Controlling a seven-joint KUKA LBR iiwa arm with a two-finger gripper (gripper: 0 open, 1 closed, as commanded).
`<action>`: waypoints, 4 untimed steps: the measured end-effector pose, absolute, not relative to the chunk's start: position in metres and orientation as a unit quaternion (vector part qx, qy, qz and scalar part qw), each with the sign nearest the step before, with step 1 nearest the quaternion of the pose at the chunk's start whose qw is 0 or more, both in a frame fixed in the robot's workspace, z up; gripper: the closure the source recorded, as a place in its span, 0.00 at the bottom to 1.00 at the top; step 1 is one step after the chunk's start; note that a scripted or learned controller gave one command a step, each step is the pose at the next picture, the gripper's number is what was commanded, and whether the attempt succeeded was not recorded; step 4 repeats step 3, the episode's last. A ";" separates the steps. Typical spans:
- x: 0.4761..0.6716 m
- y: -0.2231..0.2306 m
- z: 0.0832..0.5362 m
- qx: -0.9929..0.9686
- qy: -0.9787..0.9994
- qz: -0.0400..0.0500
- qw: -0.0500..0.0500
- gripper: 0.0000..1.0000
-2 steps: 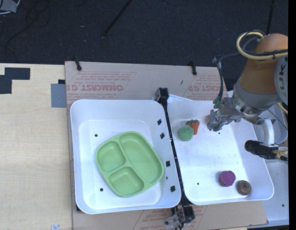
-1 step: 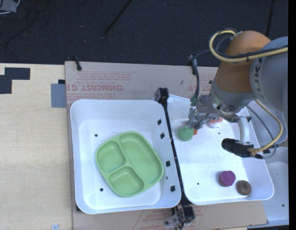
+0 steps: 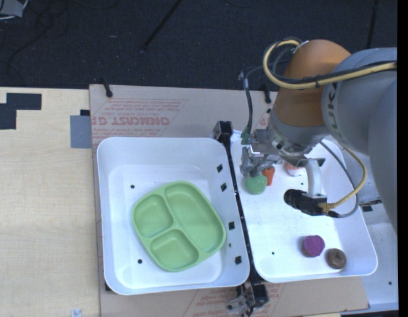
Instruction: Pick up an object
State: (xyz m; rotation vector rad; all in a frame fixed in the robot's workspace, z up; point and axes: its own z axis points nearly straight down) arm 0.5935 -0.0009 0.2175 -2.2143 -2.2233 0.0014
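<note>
Reaching into the right bin (image 3: 276,230) from the side, the grey-and-orange arm (image 3: 362,111) holds its pincer (image 3: 255,164) low over a small green object (image 3: 255,185) that lies close to the bin's left wall, toward the far end. The pick is not yet done, by the look of it: the green object appears to rest on the bin floor, and whether the pincer is open, closed or touching it cannot be told from this slanted view. Closing on a thing and lifting it clear both seem left to do. Counted, the surface (image 3: 39,210) bears two white bins. The right one holds five small things: the one green object, one orange piece (image 3: 269,175) just beside it, one reddish piece (image 3: 293,170) partly hidden behind the arm, and one purple lump (image 3: 313,245) and one brown round thing (image 3: 335,259) near each other at the near right corner, well apart from the pincer. The left bin (image 3: 118,177) holds one thing, a pale green divided plate (image 3: 179,225) with three compartments, lying flat and turned askew to the bin's walls.
</note>
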 end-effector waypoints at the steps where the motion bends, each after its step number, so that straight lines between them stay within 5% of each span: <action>1: 0.596 0.045 0.212 -0.706 -0.708 0.001 0.001 1.00; 2: 0.597 0.096 0.211 -0.706 -0.709 0.001 0.002 1.00; 3: 0.597 0.095 0.211 -0.706 -0.708 0.001 0.001 0.00; 4: 0.597 0.095 0.211 -0.706 -0.708 0.001 0.001 0.00</action>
